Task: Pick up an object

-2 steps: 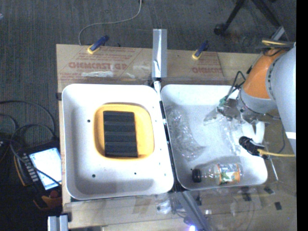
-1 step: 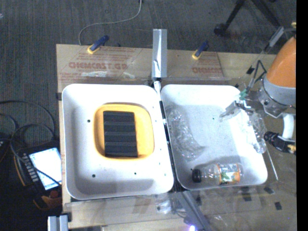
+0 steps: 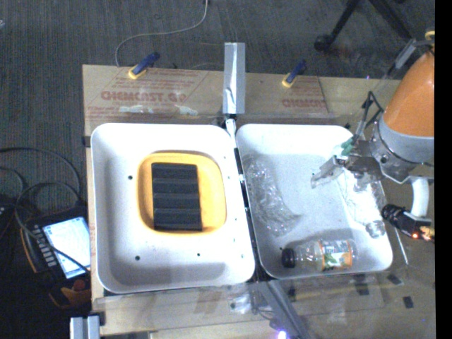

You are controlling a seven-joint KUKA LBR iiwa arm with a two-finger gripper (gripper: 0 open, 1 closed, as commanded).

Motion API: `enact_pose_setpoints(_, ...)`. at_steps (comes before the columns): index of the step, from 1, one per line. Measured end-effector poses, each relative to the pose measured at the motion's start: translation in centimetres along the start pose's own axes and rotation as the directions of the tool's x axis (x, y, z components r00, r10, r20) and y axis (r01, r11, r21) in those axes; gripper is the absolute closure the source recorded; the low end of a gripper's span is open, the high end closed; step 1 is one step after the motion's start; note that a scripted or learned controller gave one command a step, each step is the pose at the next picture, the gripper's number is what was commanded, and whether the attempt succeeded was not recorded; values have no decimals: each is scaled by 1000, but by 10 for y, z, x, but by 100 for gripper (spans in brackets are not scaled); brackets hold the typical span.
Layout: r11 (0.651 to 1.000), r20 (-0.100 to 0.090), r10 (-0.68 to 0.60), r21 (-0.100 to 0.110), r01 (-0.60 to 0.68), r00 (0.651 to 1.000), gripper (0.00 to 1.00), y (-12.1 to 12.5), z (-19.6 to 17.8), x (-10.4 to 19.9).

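My gripper [image 3: 330,173] hangs over the right part of the right bin [image 3: 304,136], reaching in from the arm with the orange band [image 3: 413,97]. A clear plastic bottle [image 3: 319,255] with a black cap and an orange-green label lies on its side along the bin's front wall, well below the gripper. A crumpled clear plastic piece [image 3: 267,193] lies at the bin's left side. Another clear item [image 3: 369,207] rests by the right wall, under the wrist. Nothing shows between the gripper's tips.
The left bin [image 3: 113,210] holds a yellow tray with a black ribbed block [image 3: 176,196] in it. A metal post [image 3: 234,76] stands behind the divide between the bins. Blue clamps sit on the cardboard at the back.
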State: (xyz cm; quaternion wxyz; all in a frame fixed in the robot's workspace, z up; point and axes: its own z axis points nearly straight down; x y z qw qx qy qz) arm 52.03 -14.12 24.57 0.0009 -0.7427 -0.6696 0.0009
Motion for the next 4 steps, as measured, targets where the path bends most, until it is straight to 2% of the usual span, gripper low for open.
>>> enact_pose_setpoints(1,972,1,-236,0,236,972,0,-33,32,-40)
enact_pose_setpoints(2,885,0,-465,1,465,885,0,-29,87,-78)
enact_pose_setpoints(3,949,4,-315,-3,315,949,0,-30,-49,-50)
enact_pose_setpoints(4,895,0,-446,-7,446,895,0,-38,151,27)
